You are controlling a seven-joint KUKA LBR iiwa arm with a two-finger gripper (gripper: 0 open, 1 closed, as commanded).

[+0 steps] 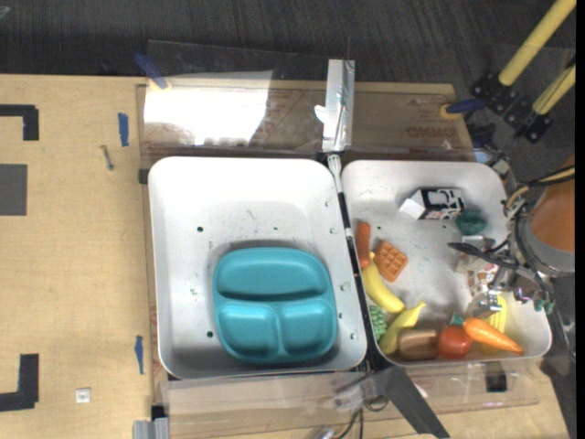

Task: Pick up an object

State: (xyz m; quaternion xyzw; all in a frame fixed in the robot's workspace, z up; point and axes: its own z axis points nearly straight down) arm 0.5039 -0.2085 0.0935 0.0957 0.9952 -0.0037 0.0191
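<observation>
The right bin point(402, 186) holds several toy foods. An orange waffle point(391, 261) and a yellow banana point(382, 289) lie near its left wall. Along its front wall sit a brown piece point(419, 342), a red tomato point(454, 339) and an orange carrot point(494, 335). A black-and-white box point(439, 201) and a small teal piece point(472, 219) lie toward the back. My gripper point(489, 271) reaches in from the right, low over the bin's right side, just above the carrot and a yellow piece point(498, 314). Cables and the wrist hide its tips.
The left bin point(183, 199) carries a teal divided tray point(272, 302) in its front half. A metal divider point(337, 108) stands behind the wall between the bins. The arm's orange band point(556, 225) hangs over the right bin's right rim.
</observation>
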